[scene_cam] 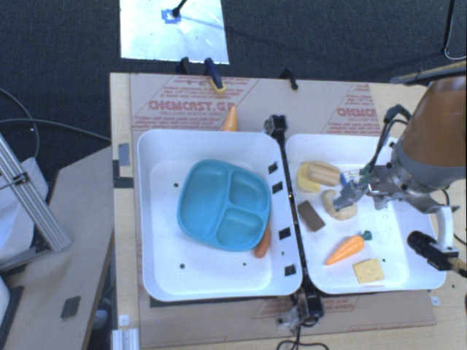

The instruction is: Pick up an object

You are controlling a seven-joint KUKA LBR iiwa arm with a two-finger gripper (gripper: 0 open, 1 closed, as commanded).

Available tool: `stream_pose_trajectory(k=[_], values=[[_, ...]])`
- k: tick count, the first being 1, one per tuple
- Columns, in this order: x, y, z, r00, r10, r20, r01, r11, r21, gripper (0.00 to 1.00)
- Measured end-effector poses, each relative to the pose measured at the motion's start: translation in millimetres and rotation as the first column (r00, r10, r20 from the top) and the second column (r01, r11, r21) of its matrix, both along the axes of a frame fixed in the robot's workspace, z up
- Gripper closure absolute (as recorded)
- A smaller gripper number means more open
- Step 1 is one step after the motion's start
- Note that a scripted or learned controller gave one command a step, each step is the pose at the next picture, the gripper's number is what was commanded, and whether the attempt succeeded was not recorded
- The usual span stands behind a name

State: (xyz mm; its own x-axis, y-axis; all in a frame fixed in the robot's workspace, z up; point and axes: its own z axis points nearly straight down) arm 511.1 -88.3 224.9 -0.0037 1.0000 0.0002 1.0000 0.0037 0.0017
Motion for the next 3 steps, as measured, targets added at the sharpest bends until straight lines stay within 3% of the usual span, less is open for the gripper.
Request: stream_pose_trajectory(k=[1,2,3], values=[[-27.7,-21.7,-102.9,1.0,-0.006,-0.011,0.006,1.0,0.001,0.0],[-21.6,-94.7,-141.9,1.0,-0.008,0.0,0.008,1.0,-0.004,0.0],[-20.9,-90.1,-140.8,1.0,-0.004,0.0,0.004,1.0,0.0,0.0]])
